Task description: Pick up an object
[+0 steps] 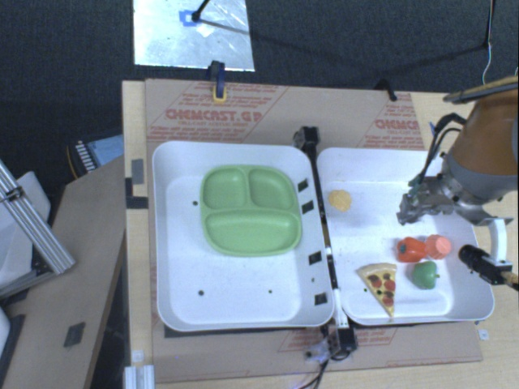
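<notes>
My gripper hangs over the right bin, toward its right side, with the grey and orange arm reaching in from the right. Just below it lie a red toy vegetable and a salmon-pink piece touching each other. A green round piece sits right under those. A toy pizza slice lies near the bin's front edge. To the gripper's left, a small yellow round piece rests apart from the others. Nothing shows in the gripper's grasp.
The left bin holds a light green divided plate in its upper middle. A black-clipped divider runs between the two bins. Cardboard lies under both bins, and a metal sheet lies beyond the bench.
</notes>
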You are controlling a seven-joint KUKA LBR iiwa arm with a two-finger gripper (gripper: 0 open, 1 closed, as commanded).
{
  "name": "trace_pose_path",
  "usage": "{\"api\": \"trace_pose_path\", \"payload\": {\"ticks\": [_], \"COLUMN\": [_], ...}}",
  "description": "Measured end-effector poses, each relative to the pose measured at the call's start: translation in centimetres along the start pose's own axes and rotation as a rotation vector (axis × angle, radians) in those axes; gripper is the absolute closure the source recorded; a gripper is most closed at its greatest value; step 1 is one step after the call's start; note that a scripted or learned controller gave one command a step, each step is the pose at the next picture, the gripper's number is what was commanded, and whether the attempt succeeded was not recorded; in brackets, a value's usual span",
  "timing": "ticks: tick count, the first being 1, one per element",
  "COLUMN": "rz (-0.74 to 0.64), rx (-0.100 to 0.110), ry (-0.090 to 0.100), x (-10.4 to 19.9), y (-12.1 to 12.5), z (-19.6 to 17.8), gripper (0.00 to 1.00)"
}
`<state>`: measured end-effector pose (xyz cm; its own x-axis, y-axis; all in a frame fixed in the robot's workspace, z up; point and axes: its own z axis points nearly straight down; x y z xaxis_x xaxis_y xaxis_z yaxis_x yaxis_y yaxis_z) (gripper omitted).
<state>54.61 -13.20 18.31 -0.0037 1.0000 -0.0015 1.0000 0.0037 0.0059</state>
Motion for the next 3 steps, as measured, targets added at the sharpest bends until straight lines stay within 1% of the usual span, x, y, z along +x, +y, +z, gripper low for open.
{"api": "trace_pose_path", "payload": {"ticks": [1,3], "rz": [0.0,-0.005], "rx": [0.0,0.004], "ry": [0.0,0.003], "x": [0.0,10.9], "y": [0.2,1.6], "z": [-3.7,-2.7], "gripper": [1.0,1.0]}}
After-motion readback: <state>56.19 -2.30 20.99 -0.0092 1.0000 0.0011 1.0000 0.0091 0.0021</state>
